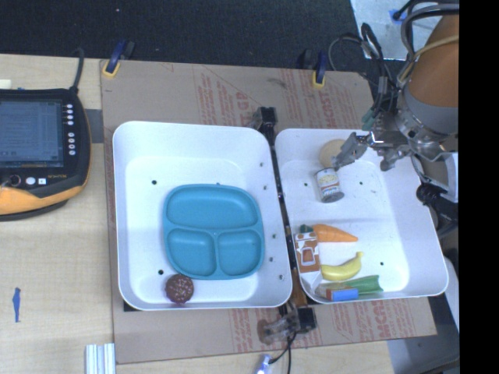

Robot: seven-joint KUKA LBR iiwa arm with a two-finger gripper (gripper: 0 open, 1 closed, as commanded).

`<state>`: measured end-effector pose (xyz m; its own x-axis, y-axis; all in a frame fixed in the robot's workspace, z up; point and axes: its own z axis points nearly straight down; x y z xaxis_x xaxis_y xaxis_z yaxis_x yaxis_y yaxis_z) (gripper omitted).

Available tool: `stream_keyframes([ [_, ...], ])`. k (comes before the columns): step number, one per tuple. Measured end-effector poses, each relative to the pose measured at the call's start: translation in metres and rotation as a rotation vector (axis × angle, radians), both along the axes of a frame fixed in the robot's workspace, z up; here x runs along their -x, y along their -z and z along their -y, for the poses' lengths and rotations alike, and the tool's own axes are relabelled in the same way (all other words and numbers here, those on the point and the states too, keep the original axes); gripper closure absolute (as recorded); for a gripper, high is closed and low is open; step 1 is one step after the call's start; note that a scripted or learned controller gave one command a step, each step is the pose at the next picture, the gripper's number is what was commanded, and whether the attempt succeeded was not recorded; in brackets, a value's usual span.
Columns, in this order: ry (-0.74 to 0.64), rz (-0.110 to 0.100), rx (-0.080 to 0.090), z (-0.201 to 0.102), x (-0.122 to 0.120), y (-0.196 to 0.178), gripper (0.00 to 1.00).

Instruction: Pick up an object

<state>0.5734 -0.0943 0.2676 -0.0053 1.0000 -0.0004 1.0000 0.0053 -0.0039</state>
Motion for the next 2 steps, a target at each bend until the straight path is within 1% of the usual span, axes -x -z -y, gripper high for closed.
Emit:
stream_keyframes([
  [1, 0.000, -0.002, 0.002, 0.008, -0.033, 0.119, 0.00],
  [2, -0.001, 0.000, 0.003, 0.002, -0.062, 0.177, 0.00],
])
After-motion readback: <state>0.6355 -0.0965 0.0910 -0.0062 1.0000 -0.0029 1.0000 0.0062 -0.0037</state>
